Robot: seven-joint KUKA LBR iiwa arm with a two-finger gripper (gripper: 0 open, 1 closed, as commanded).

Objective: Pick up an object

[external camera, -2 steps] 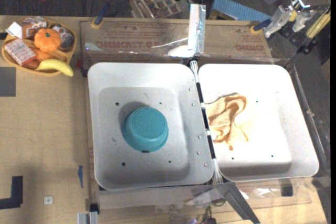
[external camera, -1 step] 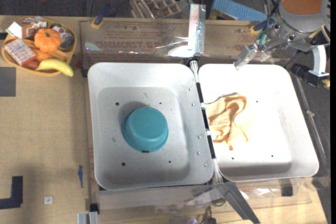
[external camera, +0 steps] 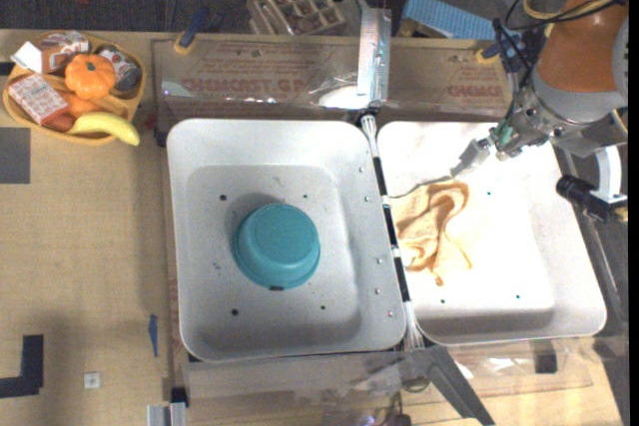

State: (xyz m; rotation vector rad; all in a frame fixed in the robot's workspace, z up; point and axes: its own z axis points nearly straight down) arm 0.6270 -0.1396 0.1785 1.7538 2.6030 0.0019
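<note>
Grey metal fingers [external camera: 467, 158] above a limp tan-and-brown floppy rubbery piece [external camera: 431, 226].
Whether the fingers are spread, I cannot tell; they hover at the right white bin's [external camera: 559, 304] far-left corner. The piece lies along its left edge; probably light and soft, best pinched at a raised fold.

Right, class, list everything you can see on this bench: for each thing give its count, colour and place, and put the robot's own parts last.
Bins: two, white, side by side mid-bench.
Bowl: one, teal, upside down in the left bin.
Rope: one, tan-orange, looped in the right bin's left half.
Basket: one, yellow, far-left corner, holding toy food.
Pumpkin: one, orange, in the basket.
Banana: one, yellow, at the basket's near edge.
Arm: one, grey with orange band, from the right.
Hand: one, grey, above the right bin's far edge.
</note>
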